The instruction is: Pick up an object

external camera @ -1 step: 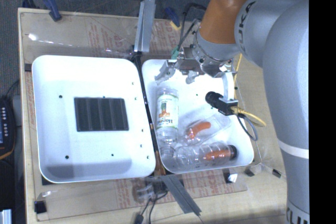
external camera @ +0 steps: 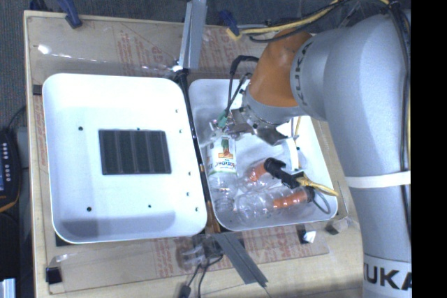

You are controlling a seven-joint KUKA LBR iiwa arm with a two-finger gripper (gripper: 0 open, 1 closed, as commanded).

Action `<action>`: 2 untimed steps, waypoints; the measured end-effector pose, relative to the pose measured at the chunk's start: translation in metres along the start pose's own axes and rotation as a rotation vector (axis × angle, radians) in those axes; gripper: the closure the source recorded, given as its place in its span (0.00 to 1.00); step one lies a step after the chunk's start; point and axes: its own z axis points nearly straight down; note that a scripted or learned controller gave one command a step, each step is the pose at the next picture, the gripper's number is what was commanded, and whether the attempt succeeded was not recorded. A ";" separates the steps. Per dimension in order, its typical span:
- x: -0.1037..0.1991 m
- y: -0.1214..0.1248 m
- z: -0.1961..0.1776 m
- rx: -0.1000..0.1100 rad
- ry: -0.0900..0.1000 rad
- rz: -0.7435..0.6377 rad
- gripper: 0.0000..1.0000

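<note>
Care mattered here: my gripper (external camera: 228, 125) hung in the right bin (external camera: 207, 100), at the top of a clear bottle (external camera: 223, 164), and I could not tell whether it was open or closed. Centring over the bottle's body before closing seemed wisest. Crumpled clear plastic (external camera: 253, 203) and an orange piece (external camera: 288, 202) lay beside it. The left bin (external camera: 70, 122) held a dark ribbed panel (external camera: 135, 151).
</note>
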 end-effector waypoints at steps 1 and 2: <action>-0.015 -0.041 -0.001 -0.015 0.002 -0.125 0.00; -0.015 -0.041 -0.011 -0.014 0.002 -0.129 1.00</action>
